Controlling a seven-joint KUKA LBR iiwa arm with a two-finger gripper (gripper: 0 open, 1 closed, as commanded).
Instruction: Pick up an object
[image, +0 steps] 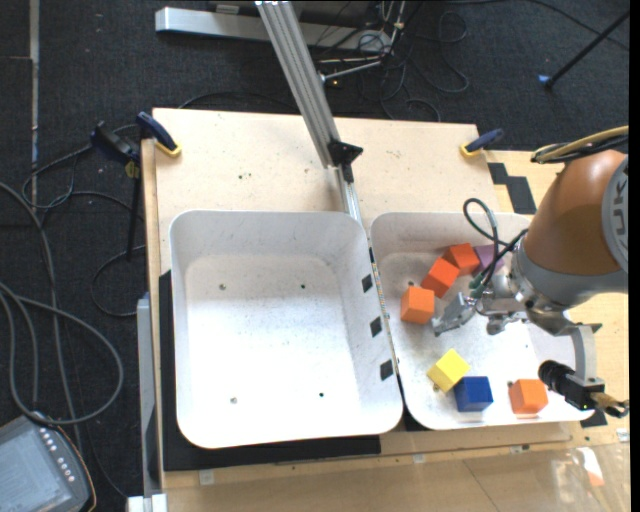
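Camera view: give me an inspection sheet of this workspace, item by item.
Surface: speckled bench bearing left bin and right bin.
Job's things: right bin holds three orange blocks clustered, yellow block, blue block, another orange block.
Clutter: nothing seen.
Grippers: gripper low beside the orange cluster; finger state unclear.
Cables: black cable looping by the wrist; floor cables.
Surroundings: clamps, metal rail.

Two white bins (270, 250), faint dark specks inside. Pale speckled bench top (250, 150). Orange blocks (418, 304), one yellow block (448, 369), one blue block (473, 393). Grey arm (560, 280), orange band (585, 215). Dark carpet (70, 100).
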